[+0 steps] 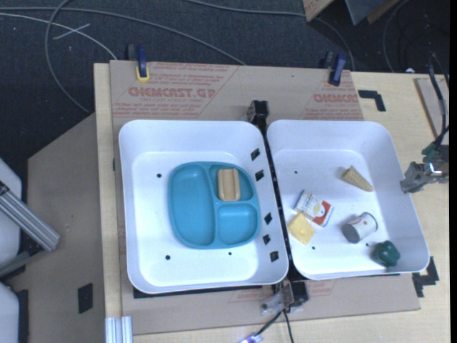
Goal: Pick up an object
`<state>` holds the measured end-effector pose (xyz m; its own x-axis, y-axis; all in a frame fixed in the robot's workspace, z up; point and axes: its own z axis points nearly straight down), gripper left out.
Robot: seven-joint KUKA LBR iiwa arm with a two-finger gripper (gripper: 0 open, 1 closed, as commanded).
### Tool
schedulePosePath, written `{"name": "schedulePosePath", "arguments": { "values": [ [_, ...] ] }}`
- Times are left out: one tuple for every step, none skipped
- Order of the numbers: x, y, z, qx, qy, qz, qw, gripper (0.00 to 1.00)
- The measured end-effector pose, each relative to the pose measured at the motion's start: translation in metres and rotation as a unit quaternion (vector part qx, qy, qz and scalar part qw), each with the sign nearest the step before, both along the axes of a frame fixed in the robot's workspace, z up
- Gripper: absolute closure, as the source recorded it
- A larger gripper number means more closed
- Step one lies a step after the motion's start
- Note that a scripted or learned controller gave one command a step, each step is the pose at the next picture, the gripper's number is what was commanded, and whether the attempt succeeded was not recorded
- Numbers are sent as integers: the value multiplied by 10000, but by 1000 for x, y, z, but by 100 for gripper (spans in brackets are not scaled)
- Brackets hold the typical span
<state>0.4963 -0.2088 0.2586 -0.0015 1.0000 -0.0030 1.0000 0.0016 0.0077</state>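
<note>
Five small objects wait in the right bin point(400, 184), at the frame's right half.

A tan wedge point(355, 179) lies uppermost, a red-and-white packet point(314, 208) and yellow block point(301, 229) sit lower left, a grey cylinder point(358, 226) and dark green piece point(386, 253) toward the lower right. My gripper point(421, 174) hovers at the bin's right rim, grasping nothing I can see. The left bin point(143, 191) holds a blue divided tray point(193, 206) with a tan block point(228, 184).
</note>
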Motion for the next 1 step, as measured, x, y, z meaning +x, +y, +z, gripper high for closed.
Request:
{"name": "schedulePosePath", "arguments": {
  "values": [
    [17,43,-11,25,42,20,10000,100]
  ]
}}
